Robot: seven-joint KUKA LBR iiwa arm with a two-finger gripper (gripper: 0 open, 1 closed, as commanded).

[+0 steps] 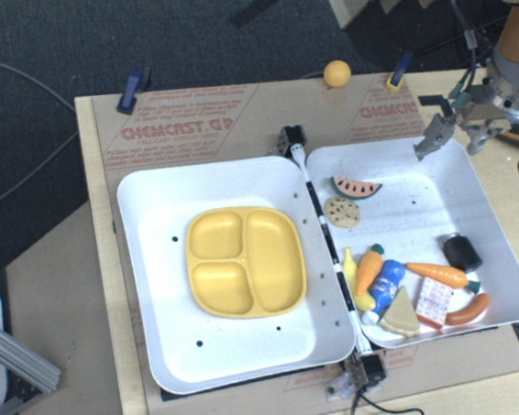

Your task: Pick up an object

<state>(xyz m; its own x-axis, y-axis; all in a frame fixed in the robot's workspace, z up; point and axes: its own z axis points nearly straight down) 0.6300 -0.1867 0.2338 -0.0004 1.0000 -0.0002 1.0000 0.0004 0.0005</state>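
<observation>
Because the task names no particular object, every item in the right bin (478, 179) counts as a candidate, and most of them lie bunched against that bin's near edge. The cluster comprises two toy carrots (439, 274) (368, 272), a blue bottle (385, 285), a tan wedge (401, 316), a red-and-white packet (434, 301), a sausage (466, 310) and a black block (460, 251); several of these touch or overlap, which would likely complicate a clean pinch. A watermelon slice (357, 185) and a cookie (341, 211) lie apart from the cluster, near the divider between the bins, and appear flat against the floor (low profiles tend to slip out of a two-finger grasp).

The gripper (455, 133) stands at the far right corner of the right bin, above the rim, well apart from all candidates. Its two fingers are spread, with nothing between them, so no object is held. This position suggests the arm is at a staging point, clear of the contents, before a descent.

The left bin (150, 259) carries a yellow divided plate (245, 261), set centrally with its three compartments unoccupied. A yellow ball (337, 73) rests on the bench beyond both bins, probably out of the working area.
</observation>
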